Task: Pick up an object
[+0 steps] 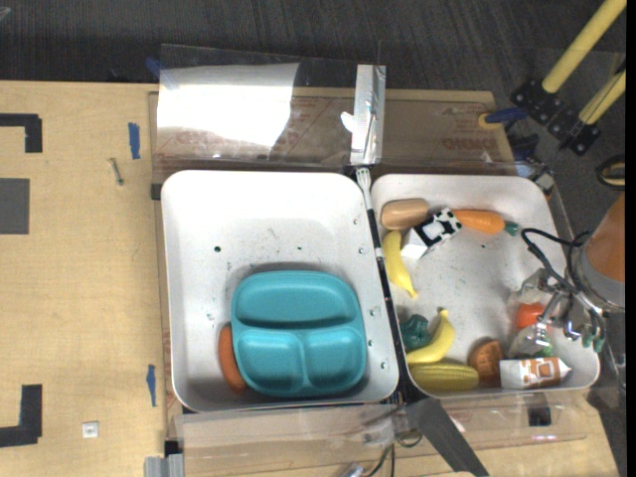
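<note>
On my feed the left bin [189, 217] holds a teal compartment tray [297, 332] lying toward its near side, and an orange object [229, 358] peeks out from under the tray's left edge, against the near-left corner.

The right bin [467, 192] is crowded. At its far-left sit a tan bread roll [403, 212], a black-and-white toy [436, 228] just beside it, and a carrot [481, 222] lying to the right. A yellow banana [397, 264] runs along the left wall. Nearer me I see a green piece [414, 326], a second banana [437, 338], a corn cob [444, 376] and a brown round item [487, 358] by the near wall. A white carton [535, 371] lies in the near-right corner.

The pincer [556, 311] hangs over the right side of that bin above the carton, with a red-orange object [529, 317] just beside it; I cannot tell whether it is apart or together.

The bench [70, 266] is pale wood with black tape marks, and dark carpet floor [298, 13] lies beyond.
</note>
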Available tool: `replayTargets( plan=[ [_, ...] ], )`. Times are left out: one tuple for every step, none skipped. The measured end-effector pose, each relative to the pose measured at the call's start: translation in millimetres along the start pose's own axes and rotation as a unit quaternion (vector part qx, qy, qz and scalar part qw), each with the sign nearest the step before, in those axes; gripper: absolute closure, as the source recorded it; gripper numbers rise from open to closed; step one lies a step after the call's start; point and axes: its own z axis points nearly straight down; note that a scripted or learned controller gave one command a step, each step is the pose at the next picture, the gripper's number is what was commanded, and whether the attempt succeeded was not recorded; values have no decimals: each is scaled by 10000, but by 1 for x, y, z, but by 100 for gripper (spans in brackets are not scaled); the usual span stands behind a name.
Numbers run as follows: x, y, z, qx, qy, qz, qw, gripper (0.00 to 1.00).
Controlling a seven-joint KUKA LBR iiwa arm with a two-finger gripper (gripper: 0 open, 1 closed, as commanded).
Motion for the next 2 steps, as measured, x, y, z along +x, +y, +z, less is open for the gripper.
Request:
replayTargets(
  plan=[
    [-1,0,0,-6,-9,-956,9954,0],
    [-3,2,-1,-18,-39,-1957,9807,0]
  ],
)
